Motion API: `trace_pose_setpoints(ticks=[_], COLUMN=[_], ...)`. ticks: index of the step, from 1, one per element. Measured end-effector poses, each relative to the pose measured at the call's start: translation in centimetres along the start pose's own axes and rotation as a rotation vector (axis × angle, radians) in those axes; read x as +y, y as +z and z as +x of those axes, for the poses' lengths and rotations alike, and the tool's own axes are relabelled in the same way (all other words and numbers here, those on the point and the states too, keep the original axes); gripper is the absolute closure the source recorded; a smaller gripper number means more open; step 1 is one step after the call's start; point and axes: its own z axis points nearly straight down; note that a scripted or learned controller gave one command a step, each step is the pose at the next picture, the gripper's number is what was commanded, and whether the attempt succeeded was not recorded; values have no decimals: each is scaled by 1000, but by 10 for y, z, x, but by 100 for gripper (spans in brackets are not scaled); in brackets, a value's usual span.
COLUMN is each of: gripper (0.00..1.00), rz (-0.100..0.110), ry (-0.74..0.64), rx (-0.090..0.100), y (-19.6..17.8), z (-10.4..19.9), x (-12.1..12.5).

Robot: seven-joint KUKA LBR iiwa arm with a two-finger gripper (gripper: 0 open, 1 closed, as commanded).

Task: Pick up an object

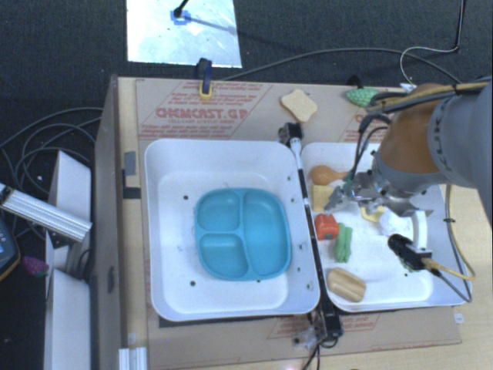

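Two white bins (166, 206): one blue plate (242, 233), several toy foods (326, 226).

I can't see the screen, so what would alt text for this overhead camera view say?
A grey robot arm with an orange band reaches from the right over the right white bin, which holds an orange block, a green piece and a bread roll. The left bin holds a blue divided plate.
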Motion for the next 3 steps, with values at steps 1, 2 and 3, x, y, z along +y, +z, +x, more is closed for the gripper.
trace_pose_setpoints(ticks=[1,2,3], gripper=[0,100,100], rz=[3,-1,-1], ry=[3,2,0], rx=[-1,0,0], y=[33,22,-69], z=[-11,-10,31], x=[-46,-45,20])
